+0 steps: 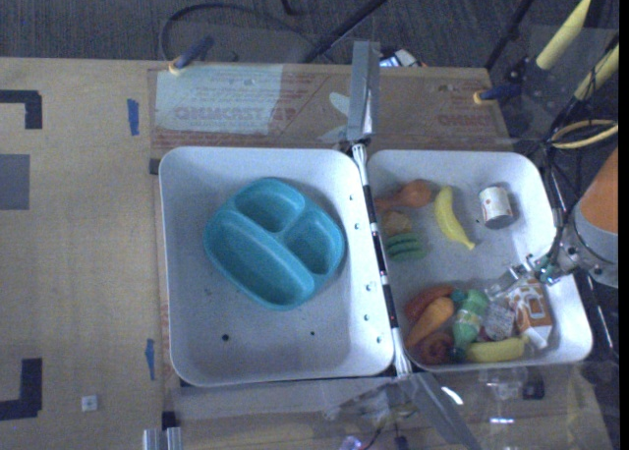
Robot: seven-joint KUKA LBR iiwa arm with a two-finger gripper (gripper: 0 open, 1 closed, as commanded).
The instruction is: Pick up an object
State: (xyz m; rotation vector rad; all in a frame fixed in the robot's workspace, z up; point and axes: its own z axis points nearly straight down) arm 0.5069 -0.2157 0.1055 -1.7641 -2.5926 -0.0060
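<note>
Nearest the camera runs the front edge of the table [79, 242], a pale wooden top that carries two shallow white bins side by side. Largest of the pair, the left bin [187, 340] holds a teal divided plate [276, 242] lying flat near its middle, with three compartments and nothing in them. Beside it, the right bin [511, 165] holds a scatter of toy food: a yellow banana [451, 217] and a small metal can [496, 205] toward the back, an orange piece [417, 193] and a green ridged piece [405, 246] along the left wall, and a crowded heap at the front with a carrot [432, 318], a second banana [497, 349] and several small packets touching one another. From the right the arm reaches in, and the jaws [526, 274] hang over the right side of that bin, just above the heap; whether they stand apart or together I cannot tell, the metal there being too small and blurred, and nothing shows between them. As a thing to pick, the back banana looks the best choice: it lies alone on bare floor, well apart from its neighbours. It is likely hollow plastic, light, stiff and rather slick, so a grip across its narrow middle should serve better than one at the tapering ends.
</note>
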